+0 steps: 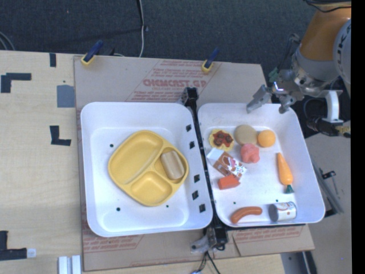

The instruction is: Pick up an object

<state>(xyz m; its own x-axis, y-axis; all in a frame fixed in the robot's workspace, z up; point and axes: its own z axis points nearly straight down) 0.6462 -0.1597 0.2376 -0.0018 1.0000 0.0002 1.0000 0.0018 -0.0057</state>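
My gripper [269,103] hangs open above the far rim of the right bin [302,153], its two fingers spread with nothing between them. Below it in that bin lie a tan potato-like piece [246,133], an orange ball [266,138], a pink lump [250,153], a small pizza slice [221,138], a snack packet [229,165], a red piece [228,182], a carrot [284,169], a sausage [246,214] and a small can [282,211].
The left bin [94,170] holds a yellow divided tray [134,164] with a bread roll [173,165] in one compartment. Both bins rest on a cardboard sheet [154,79] clamped at the back. A black divider [197,153] runs between the bins.
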